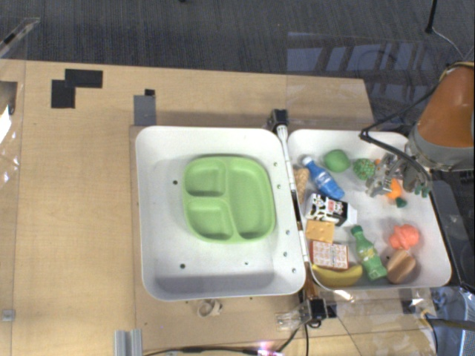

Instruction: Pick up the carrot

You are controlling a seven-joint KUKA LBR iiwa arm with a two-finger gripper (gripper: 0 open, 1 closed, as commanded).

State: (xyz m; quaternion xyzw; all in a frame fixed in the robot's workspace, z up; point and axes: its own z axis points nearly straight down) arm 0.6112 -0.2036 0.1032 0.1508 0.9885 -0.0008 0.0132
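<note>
Orange carrot (pixel 394 190) lies directly beneath your gripper (pixel 395 178) in the right bin (pixel 438 232); you cannot tell the jaw state.

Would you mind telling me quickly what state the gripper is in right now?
Gripper: down in the right bin over the carrot; open, closed or holding cannot be told from this view.

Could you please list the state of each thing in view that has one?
Green three-compartment plate: upright in left bin, nothing on it.
Blue plastic bottle: lying on its side.
Green bottle: lying down.
Orange carrot: in right bin, under gripper.
</note>
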